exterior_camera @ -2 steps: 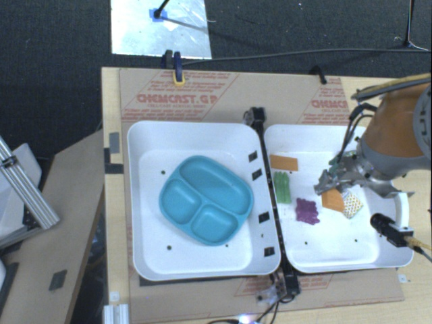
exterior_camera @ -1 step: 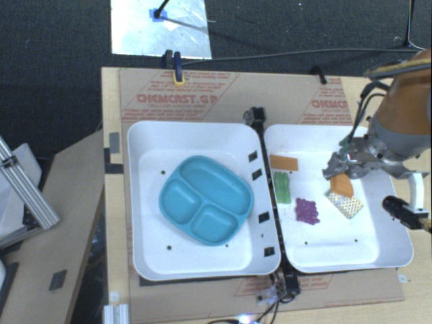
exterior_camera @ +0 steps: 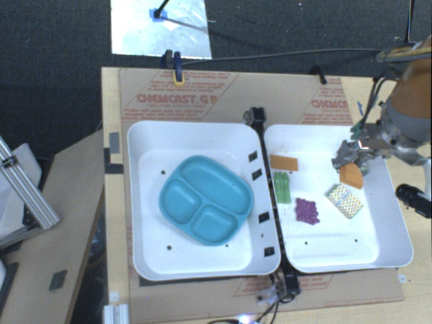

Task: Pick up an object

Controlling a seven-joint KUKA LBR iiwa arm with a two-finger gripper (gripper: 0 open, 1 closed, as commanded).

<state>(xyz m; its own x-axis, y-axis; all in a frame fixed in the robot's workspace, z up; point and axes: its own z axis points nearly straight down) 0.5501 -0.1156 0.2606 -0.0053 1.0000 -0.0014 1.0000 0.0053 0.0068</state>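
**Gripper over an orange piece in the right bin**

From the overhead camera you see the gripper (exterior_camera: 349,159) low in the right bin (exterior_camera: 391,248), touching an orange piece (exterior_camera: 351,175); you cannot tell its grip state. Nearby lie a patterned block (exterior_camera: 345,200), purple cluster (exterior_camera: 307,210), green piece (exterior_camera: 282,187) and orange block (exterior_camera: 283,163). The left bin (exterior_camera: 145,248) holds a blue divided plate (exterior_camera: 204,199). The board (exterior_camera: 223,86) beneath reads "CHEMCAST GP".

2 white bins sit side by side. Left of the divider (exterior_camera: 266,181) — 1 blue sectioned plate (exterior_camera: 204,199). Right of it — 5 small items: 1 orange block (exterior_camera: 283,163), 1 green piece (exterior_camera: 282,187), 1 purple cluster (exterior_camera: 307,210), 1 patterned block (exterior_camera: 345,200), 1 orange wedge (exterior_camera: 351,175).
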